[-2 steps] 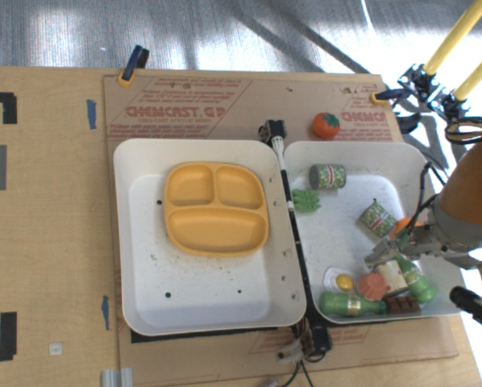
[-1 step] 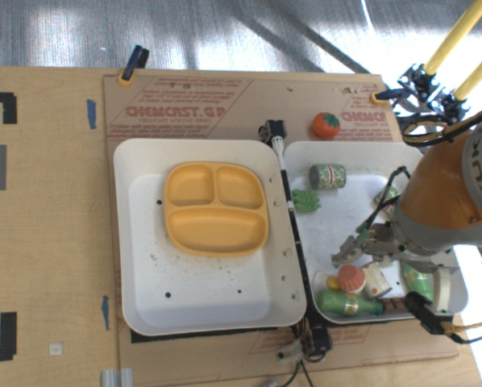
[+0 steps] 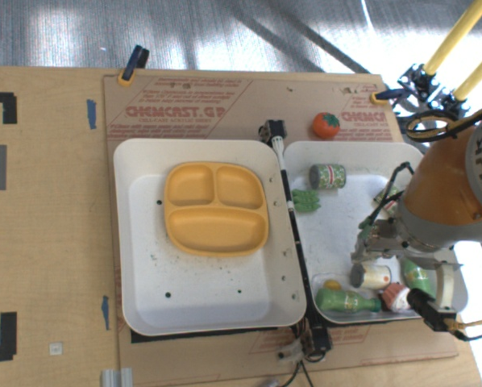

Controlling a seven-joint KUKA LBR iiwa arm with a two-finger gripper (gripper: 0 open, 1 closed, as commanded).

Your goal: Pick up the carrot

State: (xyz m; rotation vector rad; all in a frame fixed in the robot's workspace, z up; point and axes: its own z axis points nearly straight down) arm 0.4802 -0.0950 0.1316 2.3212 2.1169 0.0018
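The table (image 3: pixel 47 216) is covered in its middle by a sheet of printed brown cardboard (image 3: pixel 193 107), on which the two white bins are set side by side. The grey arm (image 3: pixel 446 188), with its orange band, is reached in from the right and bent down over the right bin (image 3: pixel 338 216), so that a good part of that bin's right side is hidden beneath it. The hand (image 3: pixel 362 263) is hung low over the near half of the right bin, pointed downward, just above a white cup-like piece (image 3: pixel 376 278). Whether the hand is released or clenched cannot be told, and nothing is seen grasped in it.

The left bin (image 3: pixel 144 289) is taken up in its far half by a yellow divided plate (image 3: pixel 217 208).

In the right bin, a green bottle (image 3: pixel 347 301) is laid on its side along the near wall. A green can (image 3: pixel 327 176) is laid on its side near the far wall, and a leafy green piece (image 3: pixel 305 201) is placed near it, beside the left wall. A red and white piece (image 3: pixel 395 297) and another green piece (image 3: pixel 419 279) are crowded under the arm.

What is taken to be the carrot (image 3: pixel 331 284), a small orange-yellow piece, is lodged just above the green bottle, near the hand but apart from it; its shape is too small to be told for certain.

A red tomato (image 3: pixel 326 125) is left on the cardboard beyond the right bin.
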